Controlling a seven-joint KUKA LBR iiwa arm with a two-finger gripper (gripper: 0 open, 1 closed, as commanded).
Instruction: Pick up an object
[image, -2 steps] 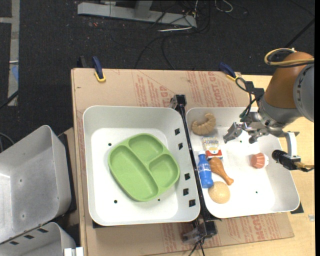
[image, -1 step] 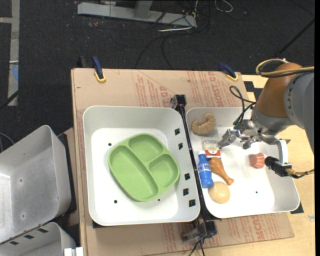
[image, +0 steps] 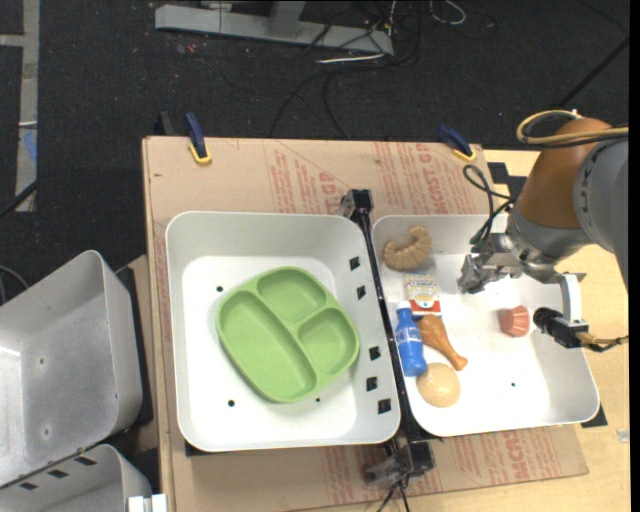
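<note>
Gripper (image: 478, 274): hangs over the upper middle of the right bin (image: 560, 400), above bare white floor, with no object between its fingers as far as the view shows.
Gripper opening: cannot be made out; the metal parts at the tip blur together from this slanted angle.
Arm (image: 575, 195): enters from the right edge of the view, its orange band above the wrist and grey housing beside it, the wrist bent down and leftward toward the bin.
Cut off: the arm's upper links run out of the picture at the right.
Cables: dark wires trail along the wrist and hide part of the bin's far rim.
Croissant (image: 408, 248): tan pastry toy at the right bin's upper left, left of the gripper and apart from it.
Carton (image: 423, 293): small white box with a red patch, just below the croissant; its print is too small to read.
Blue bottle (image: 409, 341): lies along the bin's left wall, just beside the carton.
Drumstick (image: 442, 342): orange-brown toy, tilted, just right of the blue bottle.
Round bun (image: 438, 385): pale ball at the lower end of the drumstick; whether they touch is unclear.
Pink cup (image: 515, 321): small piece alone in the right half, below and right of the gripper.
Left bin (image: 190, 250): holds 1 green divided plate (image: 287, 333) with 3 compartments, lying flat near the centre.
Divider: a black strip with clips runs between the 2 bins.
</note>
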